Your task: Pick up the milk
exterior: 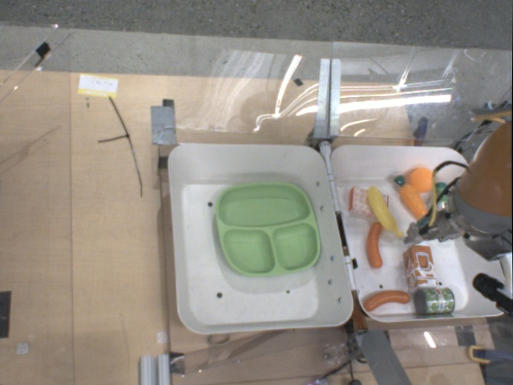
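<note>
two white bins are seen side by side on the bench. the left bin (pixel 188 295) is taken up by a green divided plate (pixel 267 229), which is sat roughly in the middle of it.

the right bin (pixel 353 163) is where all the small stuff is scattered. the milk carton (pixel 420 267) is found toward the 5 o'clock part of that bin, lying on the bin floor, brown and white on the side that can be seen. a green can (pixel 435 301) is laid just at its 6 o'clock, pretty much touching it. a sausage (pixel 386 299) is placed at the can's 9 o'clock, and a second sausage (pixel 374 245) is set at the carton's 10 o'clock. a banana (pixel 385 212) and a small white packet (pixel 361 200) are parked further up at 11 o'clock, and a carrot (pixel 413 192) is seen near the bin's 1 o'clock.

the arm (pixel 489 187) is brought in from 3 o'clock, and the gripper (pixel 422 233) is held right at the carton's 12 o'clock edge. whether it's spread or closed can't be told from this angle, and the carton isn't seen being held.
</note>
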Controlling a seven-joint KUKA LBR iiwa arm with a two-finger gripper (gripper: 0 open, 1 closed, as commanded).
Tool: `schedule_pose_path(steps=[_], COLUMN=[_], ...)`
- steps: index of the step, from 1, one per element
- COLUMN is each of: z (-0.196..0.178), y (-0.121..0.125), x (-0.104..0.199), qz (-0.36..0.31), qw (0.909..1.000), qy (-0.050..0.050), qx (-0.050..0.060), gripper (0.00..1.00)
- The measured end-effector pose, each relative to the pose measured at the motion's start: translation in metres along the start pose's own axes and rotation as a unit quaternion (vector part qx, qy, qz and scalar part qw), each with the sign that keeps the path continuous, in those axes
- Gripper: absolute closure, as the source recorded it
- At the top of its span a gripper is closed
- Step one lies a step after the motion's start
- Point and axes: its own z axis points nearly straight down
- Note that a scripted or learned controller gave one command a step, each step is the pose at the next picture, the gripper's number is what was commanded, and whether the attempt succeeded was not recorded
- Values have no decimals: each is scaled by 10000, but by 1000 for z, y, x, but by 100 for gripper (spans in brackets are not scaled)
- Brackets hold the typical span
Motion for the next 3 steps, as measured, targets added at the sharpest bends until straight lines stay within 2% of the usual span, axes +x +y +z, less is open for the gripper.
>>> schedule_pose_path(steps=[1,2,3], z=[-92,-92,-53], y=[32,32,8], x=[69,69,19], qz=[-236,-233,16], qw=[9995,9995,9997], qy=[134,135,135], qx=[188,191,214], gripper=[100,0,0])
